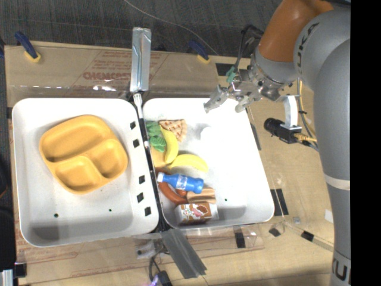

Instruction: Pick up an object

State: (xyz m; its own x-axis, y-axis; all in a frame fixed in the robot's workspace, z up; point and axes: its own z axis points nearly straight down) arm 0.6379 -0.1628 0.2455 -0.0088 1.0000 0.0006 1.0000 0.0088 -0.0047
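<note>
We see the gripper point(227, 102) hovering over the far edge of the right bin point(250, 165), up near its far right corner. Fingers point(212, 105) look spread apart with nothing between them, so it's released and carrying nothing. Arm point(321, 52) comes in from the right, orange band at the top right.

All the pickable stuff sits bunched along the left side of the right bin, well apart from the gripper:
- waffle point(173, 127) at the far end
- green toy point(156, 136) just left of it, touching the banana
- two bananas point(178, 155) in the middle, one curved over the other
- blue bottle point(181, 182) lying on its side, just nearer than the bananas
- hot dog point(178, 194) under the bottle
- brown carton point(196, 211) at the near end

Left bin point(30, 213) holds a yellow divided tray point(83, 154), sitting tilted toward the far left
</note>
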